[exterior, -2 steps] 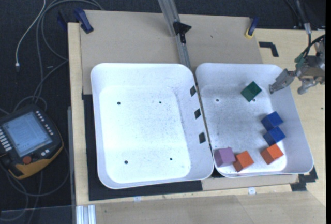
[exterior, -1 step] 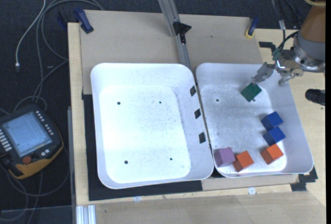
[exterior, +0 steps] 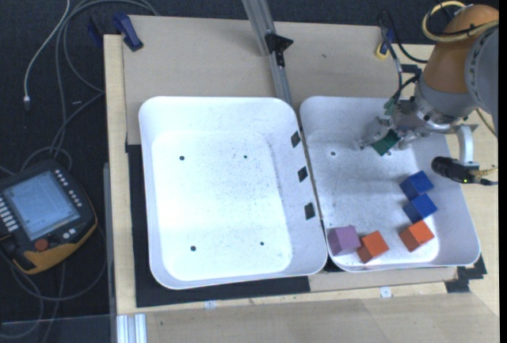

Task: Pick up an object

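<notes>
A: Where's the gripper (exterior: 386,140)?

B: Over the far part of the right bin (exterior: 348,175), with a green block (exterior: 386,145) between its fingers, so it's closed on that.

A: And the rest of that bin?

B: Two blue blocks (exterior: 417,195) touching each other near the right wall; an orange block (exterior: 417,235) just in front of them. A purple block (exterior: 344,239) and another orange one (exterior: 372,245) sit side by side at the near rim.

A: The surroundings?

B: The left bin (exterior: 158,175) has a speckled white floor. Both rest on a pale wooden bench (exterior: 198,56). A metal pole (exterior: 253,1) slants across it. A teach pendant (exterior: 40,215) lies on dark carpet, cables trailing.
</notes>
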You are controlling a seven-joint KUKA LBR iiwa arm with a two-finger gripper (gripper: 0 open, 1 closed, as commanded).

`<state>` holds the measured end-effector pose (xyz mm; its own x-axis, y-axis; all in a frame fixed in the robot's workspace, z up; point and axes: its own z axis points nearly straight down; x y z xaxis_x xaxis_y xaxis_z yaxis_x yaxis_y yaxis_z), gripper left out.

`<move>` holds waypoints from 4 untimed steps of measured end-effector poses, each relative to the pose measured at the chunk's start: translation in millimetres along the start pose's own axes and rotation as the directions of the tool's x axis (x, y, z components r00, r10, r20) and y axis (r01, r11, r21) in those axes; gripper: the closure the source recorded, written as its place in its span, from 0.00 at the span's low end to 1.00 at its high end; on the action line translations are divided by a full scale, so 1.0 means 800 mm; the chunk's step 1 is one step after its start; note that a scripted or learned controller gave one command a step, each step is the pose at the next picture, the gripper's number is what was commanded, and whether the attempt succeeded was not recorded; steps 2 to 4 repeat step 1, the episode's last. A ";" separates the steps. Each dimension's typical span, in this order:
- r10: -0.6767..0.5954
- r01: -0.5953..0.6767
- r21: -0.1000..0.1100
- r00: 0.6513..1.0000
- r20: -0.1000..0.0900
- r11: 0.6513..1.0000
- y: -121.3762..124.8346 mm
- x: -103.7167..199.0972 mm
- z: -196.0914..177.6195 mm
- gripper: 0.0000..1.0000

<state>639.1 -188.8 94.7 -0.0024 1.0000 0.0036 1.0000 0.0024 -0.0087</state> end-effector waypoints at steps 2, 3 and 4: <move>0.000 0.000 -0.009 1.000 0.004 1.000 0.003 -0.002 -0.021 1.00; 0.000 0.000 -0.009 1.000 0.004 1.000 0.003 -0.002 -0.021 1.00; 0.000 0.000 -0.009 1.000 0.004 1.000 0.003 -0.002 -0.021 1.00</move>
